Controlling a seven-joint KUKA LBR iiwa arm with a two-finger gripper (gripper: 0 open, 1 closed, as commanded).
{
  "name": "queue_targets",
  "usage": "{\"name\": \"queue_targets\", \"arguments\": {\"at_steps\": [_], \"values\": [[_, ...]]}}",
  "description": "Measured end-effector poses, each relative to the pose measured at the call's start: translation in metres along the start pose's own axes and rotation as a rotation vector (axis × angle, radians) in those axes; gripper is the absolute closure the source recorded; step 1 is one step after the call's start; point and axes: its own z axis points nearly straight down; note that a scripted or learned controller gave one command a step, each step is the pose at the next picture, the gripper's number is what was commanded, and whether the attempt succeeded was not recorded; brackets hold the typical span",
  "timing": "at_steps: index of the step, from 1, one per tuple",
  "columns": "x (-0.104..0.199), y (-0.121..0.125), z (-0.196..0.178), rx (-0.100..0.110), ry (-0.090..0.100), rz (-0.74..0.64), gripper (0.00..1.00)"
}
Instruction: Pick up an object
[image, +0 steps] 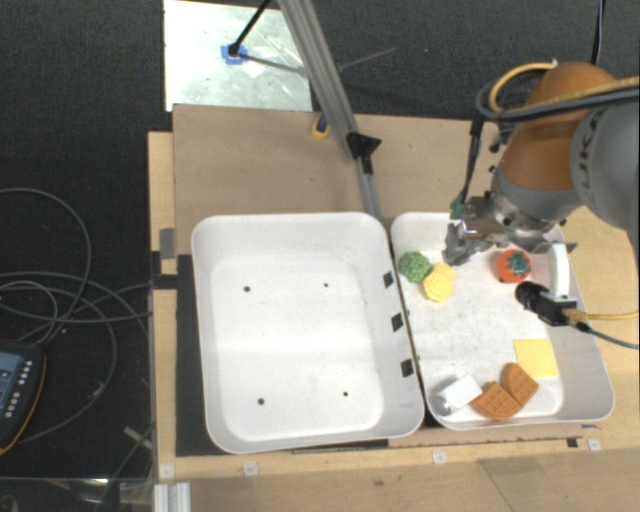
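- The claw (458, 250) hangs low over the right bin (590, 400), just above the yellow toy (438, 284); whether it grips anything, I cannot tell.
- A green toy (415, 266) touches the yellow one's left side.
- A red toy (513, 264) lies near the claw, a yellow square (536, 357) and waffle pieces (506, 392) nearer the front.
- No readable writing on anything.
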Motion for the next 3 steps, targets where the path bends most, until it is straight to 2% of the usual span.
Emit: {"name": "queue_targets", "arguments": {"at_steps": [2, 3], "values": [[0.098, -0.041, -0.027, 0.0, 0.001, -0.003, 1.0], [0.135, -0.066, -0.029, 0.001, 0.001, -0.002, 1.0]]}}
